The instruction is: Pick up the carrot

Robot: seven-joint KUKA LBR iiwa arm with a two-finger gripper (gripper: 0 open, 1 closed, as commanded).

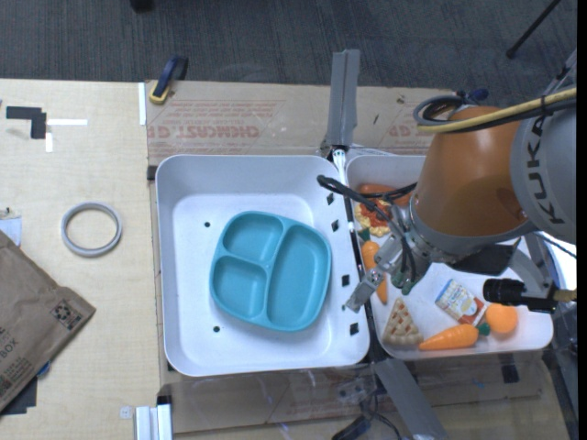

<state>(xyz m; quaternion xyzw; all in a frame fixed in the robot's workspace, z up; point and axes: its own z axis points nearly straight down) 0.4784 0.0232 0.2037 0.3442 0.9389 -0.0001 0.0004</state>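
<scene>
Looking down at a slant on the bench, the camera view takes in two shallow white bins side by side. The left bin (174,273) holds a blue divided plate (271,270) with three compartments, lying flat near its middle. The right bin (532,335) is crowded and largely covered by the arm (477,181), whose broad orange band sits above the wrist and whose grey body runs off toward the right edge.

The gripper (393,269) hangs low at the left side of the right bin, close to the wall the two bins share. Its metal parts are tangled against the clutter below, and whether it is open, closed or gripping something cannot be told from here.

The carrot (449,338) lies on its side near the front of the right bin, its tip pointing left and its green top to the right. It is apart from the gripper, below and to the right of it. Just left of the carrot is a waffle-patterned wedge (399,320); just right of it is a round orange fruit (502,319). A small white packet (454,298) lies above the carrot.

Outside the bins, a roll of tape (92,228) rests on the wooden bench at left, with a brown cardboard box (32,324) below it.
</scene>
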